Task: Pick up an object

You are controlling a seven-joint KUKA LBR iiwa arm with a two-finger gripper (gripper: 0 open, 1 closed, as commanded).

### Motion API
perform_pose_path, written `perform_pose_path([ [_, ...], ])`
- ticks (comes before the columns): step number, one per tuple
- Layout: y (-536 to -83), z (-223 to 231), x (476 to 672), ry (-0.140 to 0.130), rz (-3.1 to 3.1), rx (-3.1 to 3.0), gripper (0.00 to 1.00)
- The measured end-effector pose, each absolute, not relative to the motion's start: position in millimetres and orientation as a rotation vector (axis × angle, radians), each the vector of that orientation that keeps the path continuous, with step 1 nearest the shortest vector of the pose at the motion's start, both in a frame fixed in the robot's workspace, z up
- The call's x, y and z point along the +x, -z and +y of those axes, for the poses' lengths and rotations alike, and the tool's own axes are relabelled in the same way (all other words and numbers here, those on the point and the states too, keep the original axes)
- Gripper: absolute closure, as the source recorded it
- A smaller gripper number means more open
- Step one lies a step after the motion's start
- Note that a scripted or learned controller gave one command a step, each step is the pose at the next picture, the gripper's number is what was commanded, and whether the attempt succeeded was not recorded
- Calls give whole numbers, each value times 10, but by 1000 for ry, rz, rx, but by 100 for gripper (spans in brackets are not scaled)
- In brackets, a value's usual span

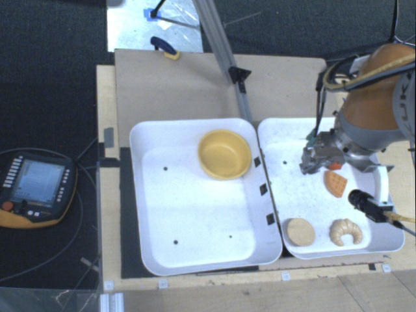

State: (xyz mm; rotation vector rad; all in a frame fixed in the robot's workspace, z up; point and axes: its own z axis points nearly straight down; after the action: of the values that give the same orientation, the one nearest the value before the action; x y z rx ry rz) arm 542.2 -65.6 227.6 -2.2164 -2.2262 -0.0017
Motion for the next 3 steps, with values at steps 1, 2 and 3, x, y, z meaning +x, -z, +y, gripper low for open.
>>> perform_pose_path([
  [1, -2274, -118, 5558, 2, -2227, -2215, 100],
  [2, -2308, 343, 5621, 3, -2226, -2216, 100],
  [3, -2327, 840, 5452, 2, -2226, -2216, 100],
])
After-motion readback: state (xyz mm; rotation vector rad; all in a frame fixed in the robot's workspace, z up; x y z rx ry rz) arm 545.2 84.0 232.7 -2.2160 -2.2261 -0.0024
